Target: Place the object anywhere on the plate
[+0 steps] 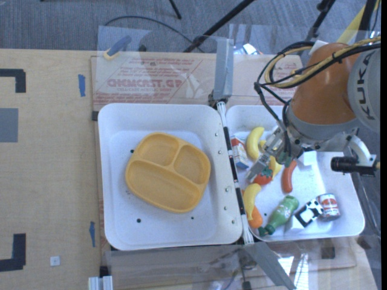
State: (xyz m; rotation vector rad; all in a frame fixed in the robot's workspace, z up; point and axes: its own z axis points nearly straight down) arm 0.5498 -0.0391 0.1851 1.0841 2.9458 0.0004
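Green bottle [280, 213], can [328, 206], sausage [288, 176].

You have two bins side by side on the bench [48, 162]. The left bin [115, 125] holds the plate [168, 171] near its middle. The right bin [351, 219] holds a banana [255, 140] at the back left, a bottle [280, 214] and a can [327, 205] toward the front. The gripper [266, 162] hangs over the right bin's left side, just in front of that banana.

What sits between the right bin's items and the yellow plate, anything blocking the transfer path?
Only the two bins' adjoining rims. The claw is over the toys in the right bin, near a banana and a red-orange piece. The yellow plate in the left bin has nothing on it.
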